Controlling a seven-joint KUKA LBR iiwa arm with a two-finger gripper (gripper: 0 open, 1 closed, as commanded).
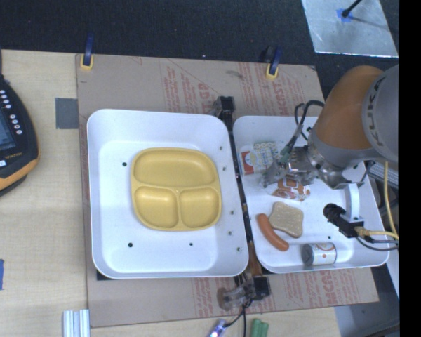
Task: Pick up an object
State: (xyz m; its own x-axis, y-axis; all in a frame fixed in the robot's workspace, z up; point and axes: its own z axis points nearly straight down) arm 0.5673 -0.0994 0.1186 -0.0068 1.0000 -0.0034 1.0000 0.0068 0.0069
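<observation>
The left bin [102,188] holds a yellow divided tray [175,188]. The right bin [379,258] holds a slice of bread [287,218], a sausage [272,232], a small can [318,253] and wrapped packets [259,156]. The end effector [293,168] sits low over an orange packet [292,186]; its state cannot be told. A teach pendant [3,142] lies on the counter [35,258].

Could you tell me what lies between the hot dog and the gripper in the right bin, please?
In the camera view, the slice of bread lies between the hot dog and the gripper, with a small orange packet just under the gripper.
</observation>
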